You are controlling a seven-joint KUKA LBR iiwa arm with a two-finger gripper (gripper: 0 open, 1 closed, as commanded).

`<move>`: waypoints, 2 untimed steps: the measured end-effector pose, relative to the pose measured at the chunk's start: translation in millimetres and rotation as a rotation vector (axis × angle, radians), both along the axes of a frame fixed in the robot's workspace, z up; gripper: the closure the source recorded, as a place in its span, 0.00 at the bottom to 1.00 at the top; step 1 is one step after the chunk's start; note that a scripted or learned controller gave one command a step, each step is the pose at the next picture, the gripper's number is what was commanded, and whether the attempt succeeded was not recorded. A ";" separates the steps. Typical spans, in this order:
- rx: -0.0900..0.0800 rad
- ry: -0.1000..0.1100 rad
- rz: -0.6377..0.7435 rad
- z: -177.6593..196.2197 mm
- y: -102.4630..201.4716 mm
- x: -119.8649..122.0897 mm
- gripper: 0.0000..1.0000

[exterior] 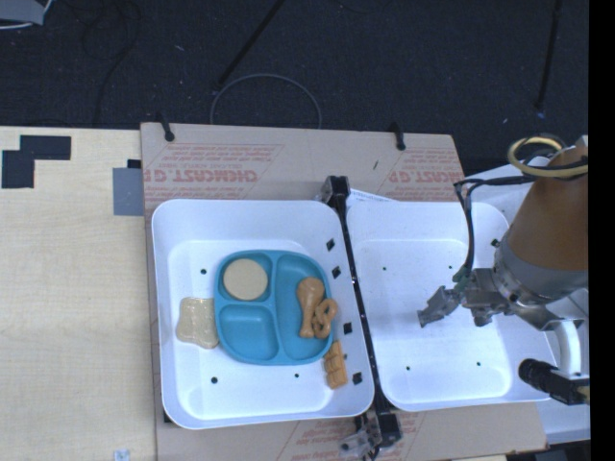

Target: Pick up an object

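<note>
In the left bin (183, 238) lies a blue divided plate (259, 334). A round tan cookie (244, 279) rests in its upper left compartment and a brown pretzel-like piece (315, 307) in its right one. A pale bread-like piece (198, 322) lies on the bin floor left of the plate. A small orange-brown piece (334, 364) sits by the plate's lower right corner. My gripper (438, 307) hangs over the right bin (423, 257), well right of all these objects, with nothing seen between its fingers.
A black divider (352, 296) runs between the two bins. Cardboard (288, 166) lies under the bins, with a wooden bench top (67, 305) to the left. The arm's orange band (553, 219) and grey wrist cover the right bin's right side.
</note>
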State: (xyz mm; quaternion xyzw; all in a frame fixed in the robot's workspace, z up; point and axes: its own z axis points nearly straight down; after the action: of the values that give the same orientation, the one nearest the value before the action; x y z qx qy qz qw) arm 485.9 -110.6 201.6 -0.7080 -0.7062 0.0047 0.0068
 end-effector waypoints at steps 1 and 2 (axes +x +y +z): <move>-0.002 -0.012 0.002 5.4 -0.2 2.7 0.00; -0.001 -0.009 0.002 -44.7 -5.1 9.7 0.00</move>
State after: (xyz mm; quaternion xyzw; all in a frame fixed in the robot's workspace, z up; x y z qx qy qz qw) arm 495.6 -115.7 156.9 -0.7072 -0.7070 0.0020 0.0034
